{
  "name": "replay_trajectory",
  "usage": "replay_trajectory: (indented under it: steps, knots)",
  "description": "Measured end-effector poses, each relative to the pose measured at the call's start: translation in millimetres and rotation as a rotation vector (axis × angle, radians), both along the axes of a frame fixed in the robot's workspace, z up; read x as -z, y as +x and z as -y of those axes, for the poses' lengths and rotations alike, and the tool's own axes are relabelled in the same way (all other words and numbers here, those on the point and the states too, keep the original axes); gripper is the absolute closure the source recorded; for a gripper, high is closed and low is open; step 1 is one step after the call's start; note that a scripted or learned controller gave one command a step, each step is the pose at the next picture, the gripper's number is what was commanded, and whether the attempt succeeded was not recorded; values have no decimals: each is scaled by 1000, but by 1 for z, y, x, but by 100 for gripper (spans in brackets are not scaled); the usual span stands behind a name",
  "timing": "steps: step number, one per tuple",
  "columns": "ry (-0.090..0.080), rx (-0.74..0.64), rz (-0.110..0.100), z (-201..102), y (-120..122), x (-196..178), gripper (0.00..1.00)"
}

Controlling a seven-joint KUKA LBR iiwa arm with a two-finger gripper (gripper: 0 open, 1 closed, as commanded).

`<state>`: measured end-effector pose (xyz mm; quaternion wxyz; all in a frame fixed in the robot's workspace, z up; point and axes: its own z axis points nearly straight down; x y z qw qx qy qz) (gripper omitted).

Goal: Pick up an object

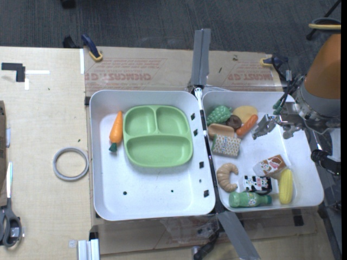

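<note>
Objects for picking lie mostly in the right bin (320, 199); left bin (103, 199) holds a green tray (158, 136) with a carrot (115, 128) upright-ish along its left edge.

Right bin, left to right: grapes (219, 114), hotdog (220, 129), cracker (226, 145), croissant (227, 176), green bottle (249, 200) lying flat, small carrot (246, 125) slanted up to the right, carton (272, 166), corn (286, 186) on end lengthwise.

Pincer (267, 127) hangs over the right bin's upper middle, nothing between its fingers; whether they are spread or together, cannot tell.

Nearest thing: small carrot, just left of the pincer, long axis diagonal. Judgement: a short move left and down would reach it.

Writing: cardboard under the bins reads "CHEMCAS", upside down; carton label illegible.
</note>
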<state>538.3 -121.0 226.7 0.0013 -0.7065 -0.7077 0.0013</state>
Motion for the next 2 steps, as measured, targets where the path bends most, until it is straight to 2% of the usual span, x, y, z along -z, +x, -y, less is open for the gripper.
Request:
replay_trajectory:
  steps: [1, 2]
  knots:
    - [-1, -21, 1, -20, 62, 34, 0]
    - [-1, -38, 13, -15, 89, 129, 0]
